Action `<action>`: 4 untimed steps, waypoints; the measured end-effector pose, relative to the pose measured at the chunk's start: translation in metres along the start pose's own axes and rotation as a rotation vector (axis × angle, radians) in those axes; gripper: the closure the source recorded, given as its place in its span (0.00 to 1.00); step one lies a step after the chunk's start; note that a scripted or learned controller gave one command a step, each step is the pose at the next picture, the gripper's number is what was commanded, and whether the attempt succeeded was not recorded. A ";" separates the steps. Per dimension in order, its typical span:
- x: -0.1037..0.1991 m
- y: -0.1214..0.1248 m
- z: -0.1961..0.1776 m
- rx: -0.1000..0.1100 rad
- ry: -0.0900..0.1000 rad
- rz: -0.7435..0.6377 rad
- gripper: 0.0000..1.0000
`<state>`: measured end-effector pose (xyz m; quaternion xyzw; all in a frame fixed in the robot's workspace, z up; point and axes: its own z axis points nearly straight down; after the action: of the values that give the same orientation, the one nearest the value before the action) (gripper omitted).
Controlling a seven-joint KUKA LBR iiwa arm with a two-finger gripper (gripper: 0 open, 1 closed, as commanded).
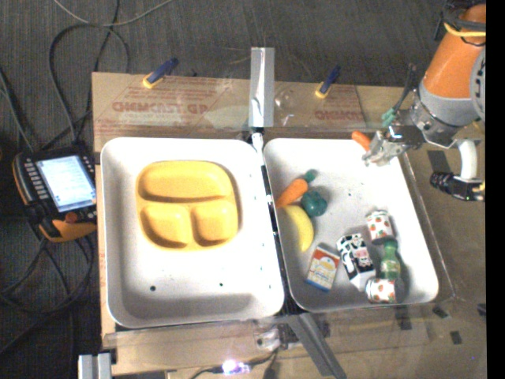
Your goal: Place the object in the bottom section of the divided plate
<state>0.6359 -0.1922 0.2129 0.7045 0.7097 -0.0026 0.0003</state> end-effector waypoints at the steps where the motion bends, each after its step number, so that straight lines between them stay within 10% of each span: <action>1: 0.036 0.023 -0.012 -0.003 0.001 -0.277 1.00; 2: 0.120 -0.019 0.030 0.000 0.004 -0.228 1.00; 3: 0.195 0.016 0.027 -0.002 0.002 -0.341 1.00; 4: 0.195 -0.048 0.029 -0.003 0.003 -0.598 1.00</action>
<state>0.5867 0.0018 0.1832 0.4640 0.8858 -0.0004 -0.0006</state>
